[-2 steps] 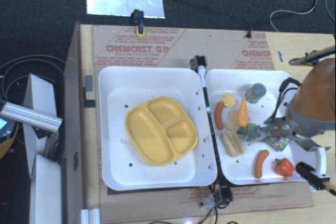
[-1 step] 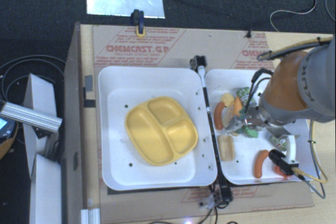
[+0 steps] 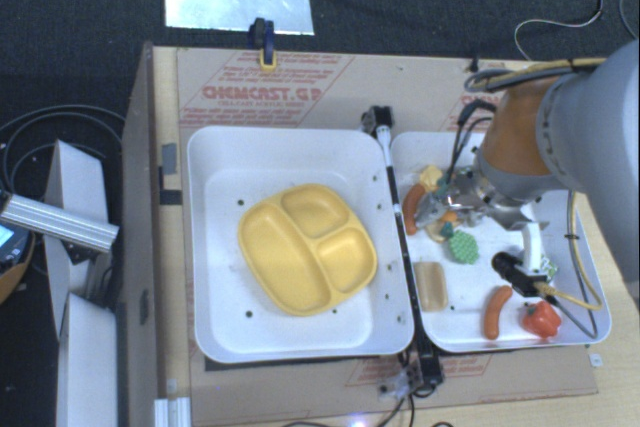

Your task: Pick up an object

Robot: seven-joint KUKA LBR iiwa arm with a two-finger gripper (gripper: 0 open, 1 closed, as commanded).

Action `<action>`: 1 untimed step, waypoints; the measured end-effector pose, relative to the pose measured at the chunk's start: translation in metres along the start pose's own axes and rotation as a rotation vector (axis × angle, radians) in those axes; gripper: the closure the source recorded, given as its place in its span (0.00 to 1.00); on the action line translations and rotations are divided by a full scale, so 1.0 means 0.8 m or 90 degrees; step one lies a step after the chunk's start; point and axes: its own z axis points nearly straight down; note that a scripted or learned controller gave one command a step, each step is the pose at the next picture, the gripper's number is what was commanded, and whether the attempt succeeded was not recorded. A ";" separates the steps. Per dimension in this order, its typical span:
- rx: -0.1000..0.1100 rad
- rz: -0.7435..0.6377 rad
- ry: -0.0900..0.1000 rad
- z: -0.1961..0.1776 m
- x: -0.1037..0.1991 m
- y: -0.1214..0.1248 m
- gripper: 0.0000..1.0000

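A yellow divided tray (image 3: 305, 248) is lying in the left bin (image 3: 215, 215), centre frame. Right of it, the gripper (image 3: 440, 210) is crowding small toy foods; its grasp is unclear, so it is risking nudging the green piece (image 3: 463, 247) aside.

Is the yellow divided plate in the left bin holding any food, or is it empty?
Empty. The yellow plate lies flat in the left bin, its three compartments bare.
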 end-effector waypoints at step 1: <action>0.018 0.004 0.004 0.003 -0.003 0.048 0.00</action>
